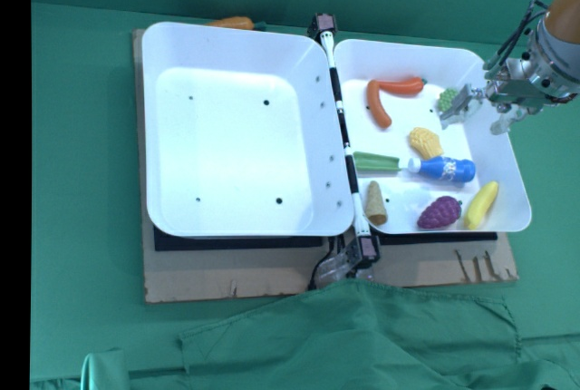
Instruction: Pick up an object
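In the camera view the pick has not yet happened, as far as I can judge: the pincer (477,112) hangs at the right of the frame, over the upper right part of the right bin (507,170), and nothing sits between its fingers (453,105). They stand apart, released, with one finger close to the small green grapes (447,96) (whether it touches them I cannot tell). What is left is the whole of the grasp and the lift.

The right bin holds every candidate. Toward its upper middle lie an orange pepper (401,86) and a red sausage (378,102), near each other. Below them sits a yellow corn cob (424,142), then a green stalk (375,162) and a blue bottle (443,169) in a row. Along the lower edge are an ice-cream cone (375,201), purple grapes (439,212) and a yellow banana (481,204).

The left bin (172,62) shows bare white floor with a few dark dots. An orange object (232,22) lies on the desk just behind its upper rim.
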### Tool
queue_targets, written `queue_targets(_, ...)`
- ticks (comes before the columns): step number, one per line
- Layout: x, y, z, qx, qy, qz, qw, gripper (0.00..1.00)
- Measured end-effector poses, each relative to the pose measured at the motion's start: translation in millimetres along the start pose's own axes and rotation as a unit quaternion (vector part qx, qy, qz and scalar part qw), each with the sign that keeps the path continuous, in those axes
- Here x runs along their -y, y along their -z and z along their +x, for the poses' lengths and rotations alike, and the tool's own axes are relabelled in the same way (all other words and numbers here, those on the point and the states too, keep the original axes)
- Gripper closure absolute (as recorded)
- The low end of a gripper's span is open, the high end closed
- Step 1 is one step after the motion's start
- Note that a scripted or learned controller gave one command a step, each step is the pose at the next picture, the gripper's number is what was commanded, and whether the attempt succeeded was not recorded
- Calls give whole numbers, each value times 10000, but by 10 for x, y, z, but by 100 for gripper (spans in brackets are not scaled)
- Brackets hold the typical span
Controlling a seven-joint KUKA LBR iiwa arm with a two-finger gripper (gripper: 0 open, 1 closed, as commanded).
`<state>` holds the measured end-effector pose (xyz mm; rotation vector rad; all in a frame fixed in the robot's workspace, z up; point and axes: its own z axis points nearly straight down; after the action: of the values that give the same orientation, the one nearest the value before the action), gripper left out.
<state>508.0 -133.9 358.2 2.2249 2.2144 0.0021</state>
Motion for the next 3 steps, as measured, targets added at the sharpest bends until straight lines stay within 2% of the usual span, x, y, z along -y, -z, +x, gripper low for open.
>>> queue_targets(1, 0, 0, 0, 0, 0, -1, 10000, 0)
queue_targets(3, 158, -1089, -100, -4, -3, 32, 10000, 0)
